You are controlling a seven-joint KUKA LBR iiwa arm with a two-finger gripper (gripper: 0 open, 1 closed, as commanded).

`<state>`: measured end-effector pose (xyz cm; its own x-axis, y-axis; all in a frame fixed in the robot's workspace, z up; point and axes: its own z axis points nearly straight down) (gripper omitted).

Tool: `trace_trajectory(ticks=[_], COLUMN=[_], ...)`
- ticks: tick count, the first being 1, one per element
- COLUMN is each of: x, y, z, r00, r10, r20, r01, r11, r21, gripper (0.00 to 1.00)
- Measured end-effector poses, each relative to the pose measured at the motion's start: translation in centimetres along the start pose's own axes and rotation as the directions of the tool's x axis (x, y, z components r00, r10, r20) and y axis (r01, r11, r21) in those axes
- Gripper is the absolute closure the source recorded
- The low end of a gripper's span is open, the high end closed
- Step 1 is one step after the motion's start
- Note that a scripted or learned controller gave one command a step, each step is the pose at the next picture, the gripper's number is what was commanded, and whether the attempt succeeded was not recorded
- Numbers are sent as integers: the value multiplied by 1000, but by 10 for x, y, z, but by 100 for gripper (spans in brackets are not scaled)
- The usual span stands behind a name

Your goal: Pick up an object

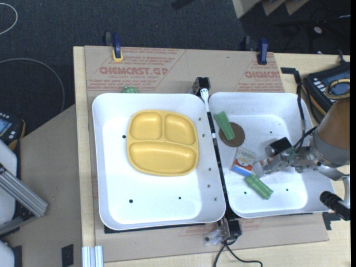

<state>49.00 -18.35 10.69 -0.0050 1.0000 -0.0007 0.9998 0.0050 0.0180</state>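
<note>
The arm [334,135] reaches in at right-centre, gripper [276,161] low over the right bin [261,102]; jaw state unclear.

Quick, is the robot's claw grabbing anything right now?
Gripper: low in the right bin, near the small card; cannot tell whether it is grabbing anything.

Glossy yellow plastic plate [163,142]
</note>
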Motion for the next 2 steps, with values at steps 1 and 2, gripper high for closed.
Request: trace_trajectory(ticks=[1,2], x=[7,6], y=[74,68], z=[20,12], r00=[1000,1000], r10=[-1,4], r20=[2,2], r01=[1,-4], r11=[1000,1000], r21=[2,14], gripper=[0,100])
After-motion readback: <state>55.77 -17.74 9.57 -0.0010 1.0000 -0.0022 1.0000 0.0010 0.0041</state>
